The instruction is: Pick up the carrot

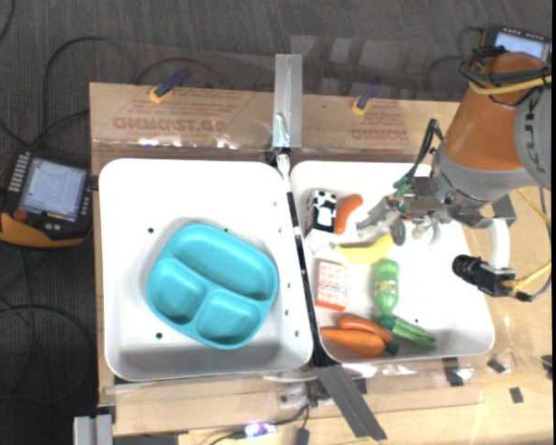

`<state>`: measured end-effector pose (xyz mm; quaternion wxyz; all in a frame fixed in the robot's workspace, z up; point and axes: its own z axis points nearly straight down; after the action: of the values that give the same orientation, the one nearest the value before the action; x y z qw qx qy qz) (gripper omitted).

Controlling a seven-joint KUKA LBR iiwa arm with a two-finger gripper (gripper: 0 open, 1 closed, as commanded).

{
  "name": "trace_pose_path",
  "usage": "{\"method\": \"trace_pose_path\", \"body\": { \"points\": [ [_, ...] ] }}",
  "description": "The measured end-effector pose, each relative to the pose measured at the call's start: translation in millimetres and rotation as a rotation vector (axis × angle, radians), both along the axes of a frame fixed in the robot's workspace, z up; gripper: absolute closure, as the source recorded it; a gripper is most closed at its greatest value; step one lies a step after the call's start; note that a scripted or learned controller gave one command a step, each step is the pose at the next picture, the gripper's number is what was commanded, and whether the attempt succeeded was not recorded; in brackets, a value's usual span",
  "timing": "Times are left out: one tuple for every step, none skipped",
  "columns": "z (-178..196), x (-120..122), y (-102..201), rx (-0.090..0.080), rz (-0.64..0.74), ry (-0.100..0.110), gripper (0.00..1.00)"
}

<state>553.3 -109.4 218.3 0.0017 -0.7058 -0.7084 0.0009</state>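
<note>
Dark grey carpet surrounds a cardboard-topped bench w/ two white bins; the right bin (473, 276) is the landmark for all places below. Left of it sits the left bin (130, 211), holding a blue divided plate (213, 284).

Inside the right bin, at its near edge, lies the carrot (355, 338), orange, lengthwise along that edge, w/ a second orange piece (363, 323) touching it just behind. A green pepper-like toy (412, 334) touches their right end. A green bottle (385, 287) stands near the bin's middle, a small red-white box (331, 284) by its left wall, a yellow banana (366, 249) beyond, and a black-white object (323, 209) plus an orange-red piece (348, 211) at the far left corner.

The gripper (397, 219) hovers over the far half of the bin, above the banana, well apart from the carrot. Its fingers look spread, nothing between them.

Left of the bench, a teach pendant (42, 199) lies on the carpet.
</note>
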Motion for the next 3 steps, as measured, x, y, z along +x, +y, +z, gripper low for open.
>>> {"method": "trace_pose_path", "body": {
  "points": [
    [-103.4, -54.1, 12.8, -0.003, 0.224, -0.026, 0.00],
    [-98.3, -56.5, 13.9, 0.000, 0.225, -0.017, 1.00],
    [-122.9, -61.3, 7.4, 0.001, 0.310, -0.027, 1.00]
  ]
}}
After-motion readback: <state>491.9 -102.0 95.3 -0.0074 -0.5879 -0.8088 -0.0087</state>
